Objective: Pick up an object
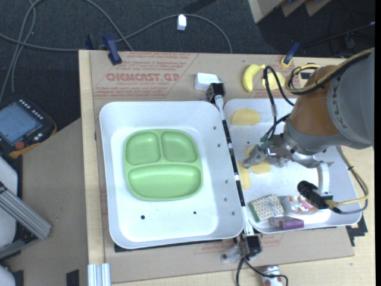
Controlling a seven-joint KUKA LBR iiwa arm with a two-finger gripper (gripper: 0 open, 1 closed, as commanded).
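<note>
My gripper (pixel 258 155) is low over the left part of the right bin (pixel 342 165), at the end of the grey arm with its orange band (pixel 312 115). A pale yellow flat piece (pixel 261 168) lies right under and just in front of it; contact cannot be judged. Another pale yellow piece (pixel 245 117) lies at the bin's far left corner. Along the bin's front edge sit a small patterned box (pixel 266 207), a purple tube-like item (pixel 286 223) and a red-and-white packet (pixel 302 204).
The left bin (pixel 113 159) holds a green divided plate (pixel 162 164). A yellow banana (pixel 252 76) lies on the bench behind the right bin. A black cable (pixel 271 100) loops off the arm above the bin. A thin yellow strip (pixel 245 181) rests near the wall between the bins.
</note>
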